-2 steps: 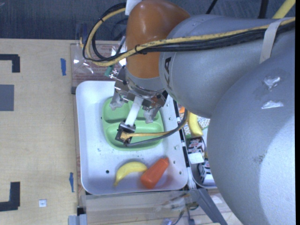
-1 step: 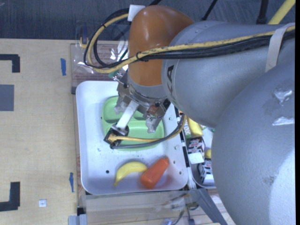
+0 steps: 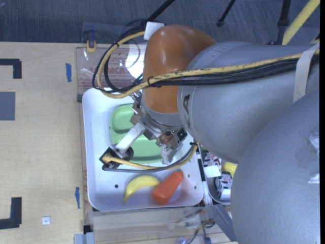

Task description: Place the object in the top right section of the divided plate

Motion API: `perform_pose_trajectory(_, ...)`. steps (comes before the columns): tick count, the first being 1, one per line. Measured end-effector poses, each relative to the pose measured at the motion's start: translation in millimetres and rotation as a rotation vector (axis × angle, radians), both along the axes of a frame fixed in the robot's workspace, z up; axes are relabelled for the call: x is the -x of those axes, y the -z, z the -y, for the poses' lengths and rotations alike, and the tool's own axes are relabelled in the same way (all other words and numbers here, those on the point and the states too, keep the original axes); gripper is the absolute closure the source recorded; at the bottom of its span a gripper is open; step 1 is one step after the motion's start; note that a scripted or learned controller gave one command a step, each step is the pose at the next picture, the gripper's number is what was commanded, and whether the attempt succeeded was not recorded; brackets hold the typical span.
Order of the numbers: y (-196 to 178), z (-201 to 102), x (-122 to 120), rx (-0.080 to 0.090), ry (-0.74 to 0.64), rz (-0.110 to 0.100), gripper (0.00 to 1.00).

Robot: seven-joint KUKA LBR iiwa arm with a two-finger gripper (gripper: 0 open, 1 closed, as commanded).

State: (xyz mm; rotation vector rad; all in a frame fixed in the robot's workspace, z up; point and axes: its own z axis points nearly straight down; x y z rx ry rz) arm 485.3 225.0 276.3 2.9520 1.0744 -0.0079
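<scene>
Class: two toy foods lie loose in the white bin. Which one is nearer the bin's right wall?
The orange carrot. It lies right of the yellow banana, closer to the white bin's right wall.

Even, bright overhead light. Glare on clear plastic sheet (image 3: 124, 60) behind white bin (image 3: 96, 151). Soft shadow under arm (image 3: 238, 111). Arm's near bulk slightly soft; bench sharp.

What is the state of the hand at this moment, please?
Hand: it hangs low over the green plate in the white bin; open or closed cannot be told.
</scene>
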Motion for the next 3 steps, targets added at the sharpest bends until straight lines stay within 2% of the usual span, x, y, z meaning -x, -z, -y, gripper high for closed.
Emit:
perform_pose_trajectory(1,2,0,5,0.001,0.21,0.005,0.0)
perform_pose_trajectory(2,-2,1,5,0.002,0.35,0.006,0.0)
perform_pose_trajectory(3,12,0,-37,0.003,0.497,0.005,0.0)
